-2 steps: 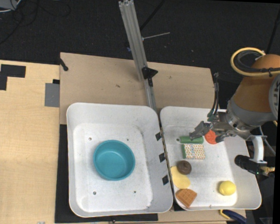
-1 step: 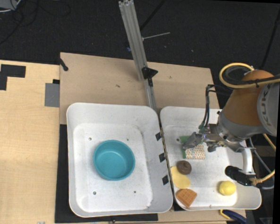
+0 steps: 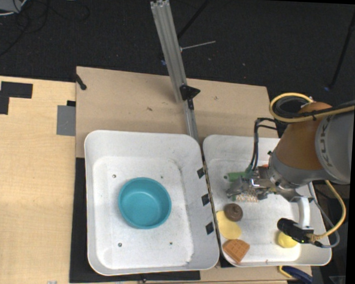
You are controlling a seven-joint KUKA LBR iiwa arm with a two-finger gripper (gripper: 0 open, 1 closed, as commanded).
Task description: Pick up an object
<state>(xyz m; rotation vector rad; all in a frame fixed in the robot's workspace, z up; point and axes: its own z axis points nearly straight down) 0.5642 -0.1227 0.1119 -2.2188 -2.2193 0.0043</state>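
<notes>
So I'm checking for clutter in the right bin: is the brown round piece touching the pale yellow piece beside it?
Touching. In the camera view the brown round piece overlaps the pale yellow piece's upper edge, no white between them.

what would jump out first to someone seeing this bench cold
The teal bowl sits alone in the left bin, the brightest thing there. Next, the grey arm with its orange band reaches into the right bin, its pincer low over the floor just above a small brown round piece, with yellow pieces and an orange waffle-like piece near the front edge.
</notes>
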